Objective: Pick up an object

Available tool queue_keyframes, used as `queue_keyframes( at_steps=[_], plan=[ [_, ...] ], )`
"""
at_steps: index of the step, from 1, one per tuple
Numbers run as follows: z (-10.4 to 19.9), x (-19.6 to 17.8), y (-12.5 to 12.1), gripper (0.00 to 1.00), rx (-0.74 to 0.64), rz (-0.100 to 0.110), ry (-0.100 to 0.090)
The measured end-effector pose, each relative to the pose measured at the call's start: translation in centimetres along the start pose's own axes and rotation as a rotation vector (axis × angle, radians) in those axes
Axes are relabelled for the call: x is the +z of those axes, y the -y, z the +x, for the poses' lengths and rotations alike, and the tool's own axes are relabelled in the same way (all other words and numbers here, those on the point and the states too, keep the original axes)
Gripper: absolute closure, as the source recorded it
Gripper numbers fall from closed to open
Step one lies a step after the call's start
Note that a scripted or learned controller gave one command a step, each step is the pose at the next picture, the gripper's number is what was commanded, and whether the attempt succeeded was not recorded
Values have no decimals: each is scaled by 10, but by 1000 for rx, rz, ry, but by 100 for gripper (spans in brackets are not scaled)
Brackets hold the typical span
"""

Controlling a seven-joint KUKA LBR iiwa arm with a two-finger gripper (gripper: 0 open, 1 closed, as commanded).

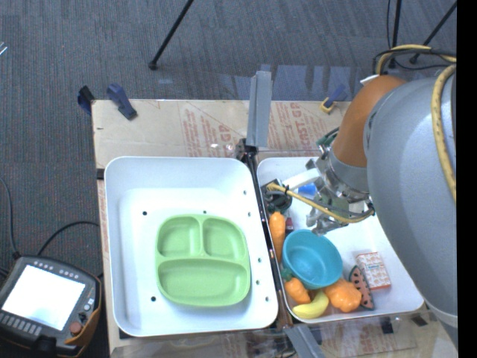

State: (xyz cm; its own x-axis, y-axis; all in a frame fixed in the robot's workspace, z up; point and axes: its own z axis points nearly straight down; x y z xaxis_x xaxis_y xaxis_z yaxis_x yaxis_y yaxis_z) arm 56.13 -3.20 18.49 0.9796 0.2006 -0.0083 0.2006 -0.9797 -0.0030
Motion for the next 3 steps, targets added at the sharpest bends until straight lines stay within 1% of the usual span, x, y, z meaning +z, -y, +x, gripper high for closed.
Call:
queue_keyframes(
  at_steps=[1,2,3],
  plan=[
    [-20,56,-49,100,1,1,4],
    [31,-4,27,100,-4,1,-10],
    [-38,-1,23,100,-1,0,-2]
  ],
)
